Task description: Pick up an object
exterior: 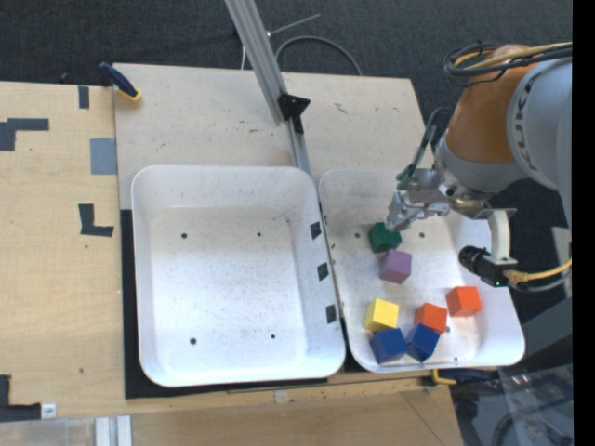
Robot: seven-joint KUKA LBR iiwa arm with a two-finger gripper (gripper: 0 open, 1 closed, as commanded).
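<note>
The gripper (398,219) is brought down low into the right bin (346,193), its tip set just above and touching or nearly touching the green cube (382,239); this placement is judged to be an approach for a grasp on that cube, which is taken as the object to be picked. Whether the jaws are spread or closed cannot be told from this slanted view, and no cube is seen held between them. The green cube is kept on the bin floor, just above the purple cube (396,266), which lies close beside it. Further toward the near edge, a yellow cube (381,313), two blue cubes (389,344) and two orange cubes (463,299) are gathered in a loose cluster, well apart from the tip. The left bin (149,203) is set beside the right one, rim against rim. Both bins are carried on a pale wooden counter (56,249), marked with grey tape patches (102,156), over a dark carpeted floor (93,17).
</note>
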